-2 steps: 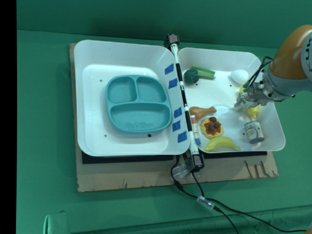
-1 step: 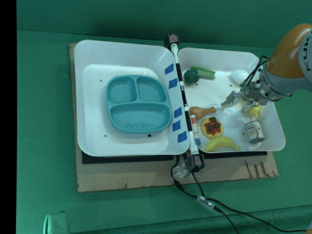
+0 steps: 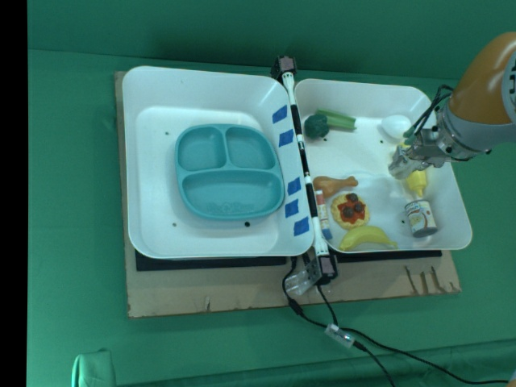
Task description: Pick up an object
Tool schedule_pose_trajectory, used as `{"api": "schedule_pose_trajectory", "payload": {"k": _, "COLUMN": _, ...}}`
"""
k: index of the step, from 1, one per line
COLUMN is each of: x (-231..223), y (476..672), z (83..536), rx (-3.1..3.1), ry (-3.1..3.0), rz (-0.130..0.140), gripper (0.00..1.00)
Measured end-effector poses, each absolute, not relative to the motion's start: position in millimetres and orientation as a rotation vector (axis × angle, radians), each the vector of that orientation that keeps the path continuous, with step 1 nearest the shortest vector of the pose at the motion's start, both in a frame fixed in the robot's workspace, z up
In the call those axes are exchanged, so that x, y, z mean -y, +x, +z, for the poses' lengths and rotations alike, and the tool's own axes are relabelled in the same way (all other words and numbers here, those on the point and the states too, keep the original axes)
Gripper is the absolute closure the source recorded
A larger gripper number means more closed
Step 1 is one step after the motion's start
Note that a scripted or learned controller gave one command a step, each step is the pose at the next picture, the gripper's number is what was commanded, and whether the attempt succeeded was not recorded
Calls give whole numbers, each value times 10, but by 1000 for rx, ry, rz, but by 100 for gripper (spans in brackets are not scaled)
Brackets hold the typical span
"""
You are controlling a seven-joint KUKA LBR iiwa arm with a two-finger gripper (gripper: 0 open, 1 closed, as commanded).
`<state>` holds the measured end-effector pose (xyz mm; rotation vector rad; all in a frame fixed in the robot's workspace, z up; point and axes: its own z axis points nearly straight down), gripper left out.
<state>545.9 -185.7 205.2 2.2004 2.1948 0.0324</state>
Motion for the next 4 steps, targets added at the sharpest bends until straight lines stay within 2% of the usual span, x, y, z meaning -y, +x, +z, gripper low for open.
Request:
{"api": "schedule_pose_trajectory", "payload": {"k": 1, "x": 1788, "y": 5472, "z": 2054, "rx": -2211, "ry": 2203, "rz": 42, "gripper": 0}}
{"api": "schedule_pose_trajectory", "payload": {"k": 2, "x": 1829, "y": 5494, "z": 2204, "rx": -2192, "ry": 2195, "rz": 46, "gripper": 100}}
{"api": "schedule_pose_trajectory", "payload": {"k": 3, "x": 970, "y": 6313, "z": 2641, "rx": -2209, "ry": 2217, "rz": 10, "gripper": 100}}
{"api": "schedule_pose_trajectory", "payload": {"k": 4, "x": 979, "y": 6311, "z": 2640, "rx": -2207, "ry": 2218, "rz": 8, "gripper": 0}}
